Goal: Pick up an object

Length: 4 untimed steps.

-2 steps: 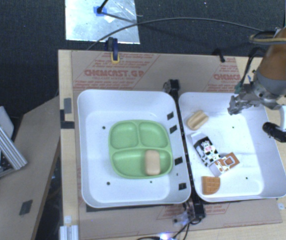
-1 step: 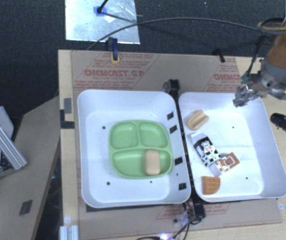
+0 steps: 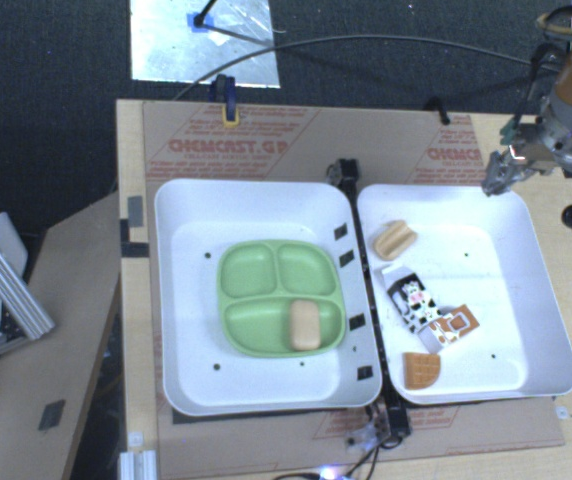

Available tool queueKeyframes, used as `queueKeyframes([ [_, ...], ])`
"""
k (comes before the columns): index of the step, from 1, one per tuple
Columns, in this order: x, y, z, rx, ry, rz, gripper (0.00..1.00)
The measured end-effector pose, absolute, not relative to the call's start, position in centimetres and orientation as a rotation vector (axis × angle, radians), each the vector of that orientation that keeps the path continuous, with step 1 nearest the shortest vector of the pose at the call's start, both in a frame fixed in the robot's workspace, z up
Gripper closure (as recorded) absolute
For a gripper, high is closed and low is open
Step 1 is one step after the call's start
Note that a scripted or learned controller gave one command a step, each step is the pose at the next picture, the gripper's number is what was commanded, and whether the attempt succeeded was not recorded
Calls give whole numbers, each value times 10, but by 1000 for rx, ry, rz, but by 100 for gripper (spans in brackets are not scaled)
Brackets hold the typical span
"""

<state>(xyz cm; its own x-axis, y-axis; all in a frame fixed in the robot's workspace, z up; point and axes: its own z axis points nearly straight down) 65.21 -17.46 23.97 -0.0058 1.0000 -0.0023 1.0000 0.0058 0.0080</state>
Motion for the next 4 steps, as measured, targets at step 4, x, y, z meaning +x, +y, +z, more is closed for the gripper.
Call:
queueKeyframes([
  [4,572,28,230,2213,2233,1,100],
])
